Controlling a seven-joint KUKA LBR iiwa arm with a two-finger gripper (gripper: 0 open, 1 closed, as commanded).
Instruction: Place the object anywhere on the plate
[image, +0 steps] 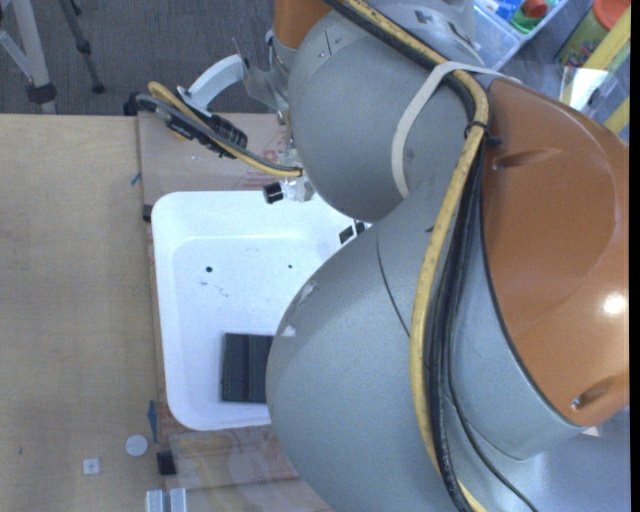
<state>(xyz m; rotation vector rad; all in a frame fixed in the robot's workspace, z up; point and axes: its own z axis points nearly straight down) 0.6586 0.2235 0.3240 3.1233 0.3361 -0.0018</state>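
Note:
A shallow white bin (190, 255) lies left of centre. In its near part rests a dark grey, flat rectangular thing (243, 367), partly covered by the arm. The grey arm with its orange band (545, 250) takes up the right and middle of the camera view and hides what lies beneath it. Near the top, by the wrist, a black and yellow cable bundle (205, 128) runs over the bin's far edge.
Bare wooden bench (70, 300) stretches to the left of the bin. Small bits lie near the front edge: a grey disc (136, 445), a small square piece (91, 465) and a dark clip (165, 462). A tripod leg (35, 60) stands at the top left.

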